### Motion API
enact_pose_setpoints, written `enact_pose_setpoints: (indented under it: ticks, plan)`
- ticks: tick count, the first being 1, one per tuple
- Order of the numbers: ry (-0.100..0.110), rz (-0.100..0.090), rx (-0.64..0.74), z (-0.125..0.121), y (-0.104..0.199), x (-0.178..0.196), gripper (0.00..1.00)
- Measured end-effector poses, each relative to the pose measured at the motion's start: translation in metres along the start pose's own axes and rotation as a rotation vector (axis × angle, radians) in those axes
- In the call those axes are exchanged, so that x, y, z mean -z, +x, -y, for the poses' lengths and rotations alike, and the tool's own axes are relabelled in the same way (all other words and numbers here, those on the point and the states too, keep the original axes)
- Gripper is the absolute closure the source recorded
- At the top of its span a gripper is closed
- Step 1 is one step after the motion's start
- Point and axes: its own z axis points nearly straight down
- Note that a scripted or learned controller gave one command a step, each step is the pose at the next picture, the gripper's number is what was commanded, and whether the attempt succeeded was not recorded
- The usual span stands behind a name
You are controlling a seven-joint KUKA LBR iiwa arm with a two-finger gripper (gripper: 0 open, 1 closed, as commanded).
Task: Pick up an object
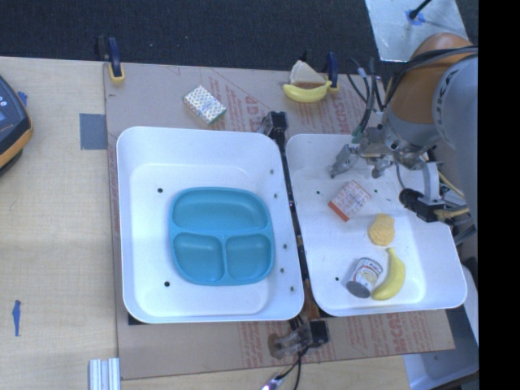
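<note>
My gripper point(358, 167) hangs over the far part of the right bin point(313, 218), with its two grey fingers spread open and nothing between them. Just below it, towards the bin's middle, lies a small red and white packet point(349, 199). Nearer the front are a round yellow piece point(380, 230), a banana point(393, 276) and a small tin can point(364, 276) lying on its side against the banana. The gripper touches none of them.
The left bin point(138, 218) holds a blue divided plate point(221, 236). Behind the bins on the bench lie a small patterned box point(204, 104) and a yellow toy with a sandwich wedge point(307, 86). A yellow and black device point(10, 120) sits at the left edge.
</note>
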Motion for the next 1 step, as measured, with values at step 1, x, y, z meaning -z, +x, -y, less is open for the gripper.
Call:
enact_pose_setpoints:
  ticks: [1]
  plan:
    - [0.002,0.001,-0.003,0.0358,0.0262,-0.0120,0.00]
